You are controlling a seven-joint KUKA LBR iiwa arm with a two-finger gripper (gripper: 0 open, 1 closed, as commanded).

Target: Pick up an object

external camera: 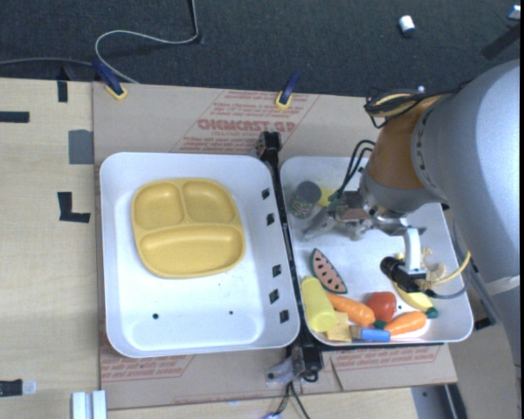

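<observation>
Gripper hangs beside grey cup in right bin.

Toys crowding right bin's front.

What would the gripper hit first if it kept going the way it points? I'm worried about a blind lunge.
The gripper points left across the right bin. The small grey can sits nearest its tips, then the divider; depth is uncertain.
</observation>
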